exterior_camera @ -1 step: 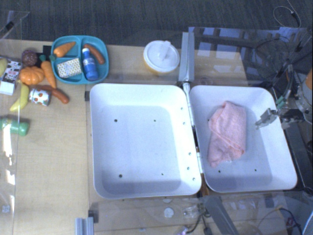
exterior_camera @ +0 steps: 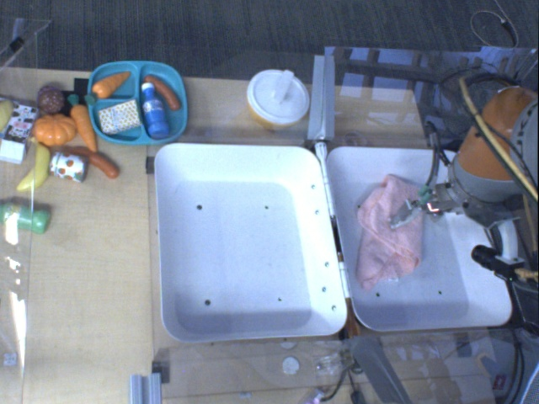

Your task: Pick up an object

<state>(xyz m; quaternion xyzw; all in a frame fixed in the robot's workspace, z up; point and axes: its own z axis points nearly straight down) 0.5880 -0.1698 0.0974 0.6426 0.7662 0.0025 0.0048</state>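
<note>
The grey KUKA arm with its orange band above the wrist (exterior_camera: pixel 497 137) reaches in from the right, its wrist bent low and pointing leftward. Its two-finger metal gripper (exterior_camera: pixel 407 215) sits at the arm's left end, angled slightly downward.

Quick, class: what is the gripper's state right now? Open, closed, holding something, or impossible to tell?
Gripper: down over the pink cloth in the right bin; state cannot be told, and no cloth is visibly held.

A crumpled pink cloth (exterior_camera: pixel 389 232) lies bunched in the right-hand shallow white bin (exterior_camera: pixel 472 305), stretched lengthwise along the bin's left half, its folds rumpled and its lower end rounded.
</note>
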